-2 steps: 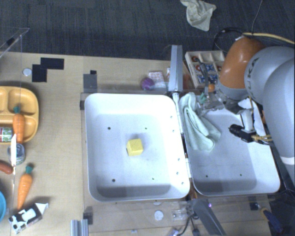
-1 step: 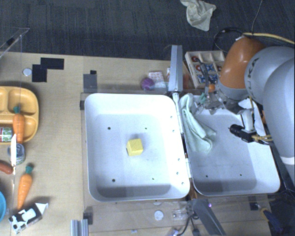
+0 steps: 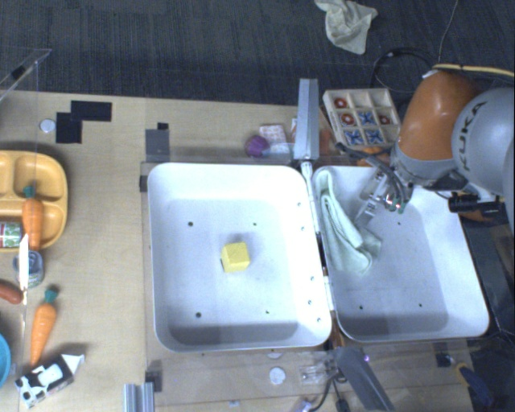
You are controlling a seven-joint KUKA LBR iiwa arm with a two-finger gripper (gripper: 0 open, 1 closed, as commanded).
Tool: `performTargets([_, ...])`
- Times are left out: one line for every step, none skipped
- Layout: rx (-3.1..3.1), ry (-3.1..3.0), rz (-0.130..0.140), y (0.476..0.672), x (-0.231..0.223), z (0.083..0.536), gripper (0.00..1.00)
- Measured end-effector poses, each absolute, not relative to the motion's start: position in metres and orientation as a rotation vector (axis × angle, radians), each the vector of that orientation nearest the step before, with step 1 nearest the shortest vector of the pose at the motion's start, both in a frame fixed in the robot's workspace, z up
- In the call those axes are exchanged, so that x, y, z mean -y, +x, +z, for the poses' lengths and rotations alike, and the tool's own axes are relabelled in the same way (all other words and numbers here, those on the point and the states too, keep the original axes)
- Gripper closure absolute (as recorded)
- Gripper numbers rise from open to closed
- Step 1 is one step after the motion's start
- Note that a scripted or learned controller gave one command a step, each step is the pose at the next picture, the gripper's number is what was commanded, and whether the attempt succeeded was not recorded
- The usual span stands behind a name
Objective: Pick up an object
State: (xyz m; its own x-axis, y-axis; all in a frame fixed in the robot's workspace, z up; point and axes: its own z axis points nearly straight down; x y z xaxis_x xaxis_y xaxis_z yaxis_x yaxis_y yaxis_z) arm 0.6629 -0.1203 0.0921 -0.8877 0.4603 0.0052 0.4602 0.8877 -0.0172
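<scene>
The gripper (image 3: 376,203) hangs over the upper middle of the right bin (image 3: 426,314); whether it is clenched or released cannot be told. A pale green cloth (image 3: 344,229) lies just left of it, along the bin's left wall. A yellow block (image 3: 236,257) sits mid-frame in the left bin (image 3: 185,314), well apart.

yellow tray (image 3: 48,173) (far left) | 2 toy carrots (image 3: 32,224) (image 3: 42,322) | purple ball (image 3: 257,146) | rag (image 3: 348,24)

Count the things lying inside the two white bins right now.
2. A yellow block sits mid-floor in the left bin. A pale cloth lies along the right bin's left wall, beside the end effector, which may hide more.
</scene>
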Motion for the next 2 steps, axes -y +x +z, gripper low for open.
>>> performTargets([3.045, -0.847, -0.003, 0.627, 0.139, 0.247, 0.0])
performTargets([3.047, -0.825, -0.006, 0.654, 0.09, 0.097, 0.0])
